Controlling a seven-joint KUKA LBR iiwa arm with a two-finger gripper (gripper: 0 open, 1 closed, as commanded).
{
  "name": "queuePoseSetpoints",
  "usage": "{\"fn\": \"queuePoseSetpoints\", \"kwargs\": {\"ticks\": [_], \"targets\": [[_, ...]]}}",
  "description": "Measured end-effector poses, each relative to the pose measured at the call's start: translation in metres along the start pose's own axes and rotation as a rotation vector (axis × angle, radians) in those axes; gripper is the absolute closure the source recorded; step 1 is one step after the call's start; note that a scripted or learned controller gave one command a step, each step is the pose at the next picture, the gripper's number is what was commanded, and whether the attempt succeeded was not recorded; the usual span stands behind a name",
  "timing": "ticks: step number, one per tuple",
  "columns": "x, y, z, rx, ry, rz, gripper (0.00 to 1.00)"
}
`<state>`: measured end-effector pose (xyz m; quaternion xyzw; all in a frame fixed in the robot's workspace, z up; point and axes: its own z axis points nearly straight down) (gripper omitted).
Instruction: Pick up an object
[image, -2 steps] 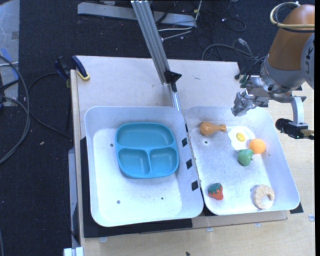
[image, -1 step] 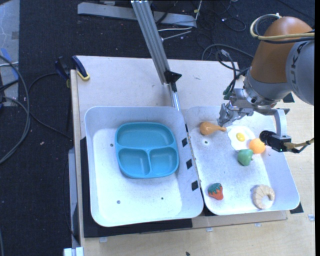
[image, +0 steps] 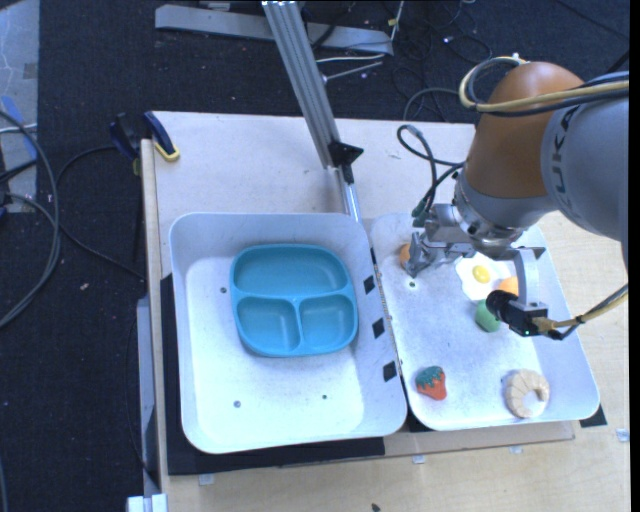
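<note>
Two shallow white bins sat side by side. The left bin (image: 200, 400) held a blue divided plate (image: 295, 299). The right bin (image: 570, 395) held a toy strawberry (image: 431, 382), a pale shrimp (image: 525, 392), a fried egg (image: 478, 276), a green piece (image: 487, 318) and an orange piece (image: 406, 253). The gripper (image: 420, 262) hung beside the orange piece; whether it was open, I cannot tell.

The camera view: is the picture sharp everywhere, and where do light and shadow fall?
In the camera view, the blue tray and strawberry are fairly sharp; the gripper looks slightly soft and casts a faint shadow on the right bin; lighting is even with no strong glare on the white bins, and the floor around the bench is dark.
</note>
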<state>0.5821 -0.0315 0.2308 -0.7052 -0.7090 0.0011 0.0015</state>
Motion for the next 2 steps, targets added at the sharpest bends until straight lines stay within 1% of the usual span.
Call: {"fn": "queuePoseSetpoints", "kwargs": {"ticks": [1,2], "targets": [[0.048,-0.016,0.006,0.000,0.001,-0.002,1.00],[0.100,-0.049,0.010,0.001,0.000,-0.001,1.00]]}}
